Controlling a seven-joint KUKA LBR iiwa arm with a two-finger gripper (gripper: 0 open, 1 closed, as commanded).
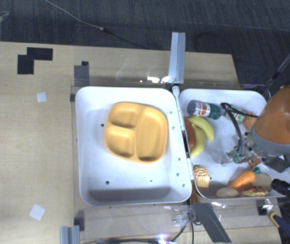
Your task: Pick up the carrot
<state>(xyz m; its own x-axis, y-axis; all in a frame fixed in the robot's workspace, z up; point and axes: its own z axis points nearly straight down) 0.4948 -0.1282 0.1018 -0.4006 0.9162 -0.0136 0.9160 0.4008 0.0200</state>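
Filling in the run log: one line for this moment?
arm: over right bin | gripper: low, above carrot | carrot: in bin, not held | left bin: yellow tray

Yellow divided plate [136, 131] in left bin [91, 182]; banana [201, 134], bottle [204, 109] right.

One camera sits high above the bench [28, 151] and looks down at a slant on both white bins [84, 136], with the arm [287, 121] coming in from the right.
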